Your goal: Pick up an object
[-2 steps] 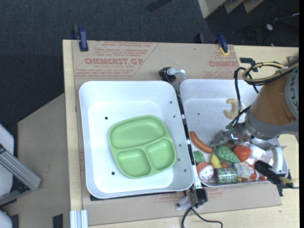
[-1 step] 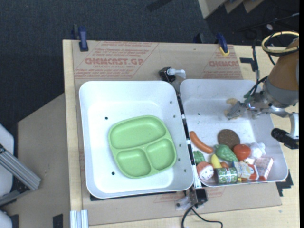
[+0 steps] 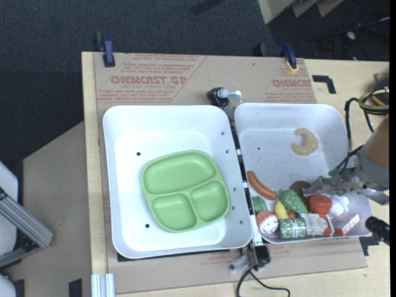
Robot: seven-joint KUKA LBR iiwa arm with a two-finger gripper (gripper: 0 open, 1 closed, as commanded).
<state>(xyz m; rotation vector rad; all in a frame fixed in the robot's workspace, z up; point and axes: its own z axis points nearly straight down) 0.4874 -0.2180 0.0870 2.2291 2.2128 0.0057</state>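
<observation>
A heap of toy food is seen crowded into the near right corner of the right bin (image 3: 272, 119). Within the heap, a red tomato-like piece (image 3: 320, 203) is found directly beside the hand (image 3: 332, 186), seemingly just under its tip; whether contact is made cannot be told. To the left of it a green leafy piece (image 3: 292, 201) is noted, then a small yellow piece (image 3: 280, 210), a red-and-white piece (image 3: 267, 223) and a labelled can (image 3: 301, 227) laid on its side along the near wall. An orange-red sausage (image 3: 262, 186) is laid slantwise at the left edge of the heap, near the divide between the bins. A tan croissant (image 3: 305, 141) is seen alone toward the far wall, well apart from the hand and the heap.

The hand is lowered into the right bin from the right, over the heap's right end. The state of the hand cannot be told; nothing is seen clamped in it.

In the left bin (image 3: 124, 166) a green divided plate (image 3: 184, 189) with three compartments is set flat near the middle. Both bins are carried on the counter (image 3: 154, 79), a printed board held by clamps at its far edge.
</observation>
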